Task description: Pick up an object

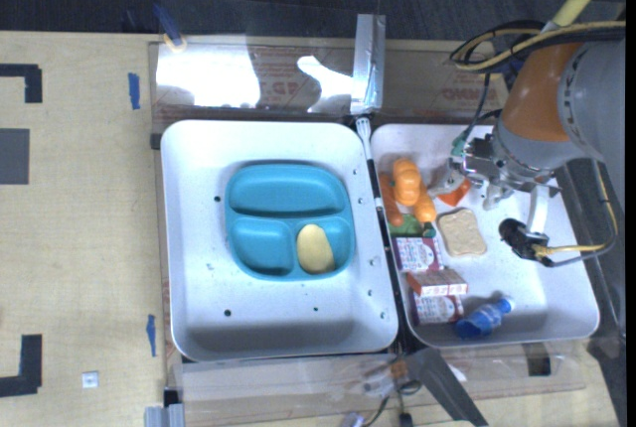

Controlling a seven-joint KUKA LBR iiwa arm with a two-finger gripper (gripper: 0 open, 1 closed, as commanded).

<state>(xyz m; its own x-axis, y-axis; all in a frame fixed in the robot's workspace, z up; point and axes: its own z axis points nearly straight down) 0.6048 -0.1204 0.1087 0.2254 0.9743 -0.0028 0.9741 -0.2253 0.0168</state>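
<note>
the arm comes in from the right and hangs over the upper part of the right bin [571, 311], its orange-banded wrist above the loose items, which reads as a reach toward a pick rather than a carry. the hand [494, 179] sits low beneath the wrist, near the top of the pile, but the arm's own body covers its working end, so i cannot tell whether it is open or closed, and nothing can be seen gripped in it. the likely targets all lie in the right bin, crowded along its left wall: one orange carrot-like toy [407, 185] at the top, one tan bread-like slice [462, 233] just beside it and closest to the hand, two small red-and-white cartons [419, 253] stacked down the wall, and one blue bottle [484, 318] lying on its side near the front edge. the left bin [189, 246] holds one blue divided tray [283, 207], and in the tray's lower right compartment rests one yellow egg-shaped piece [315, 247], well apart from the arm. two bins stand side by side on the bench [70, 216].
</note>
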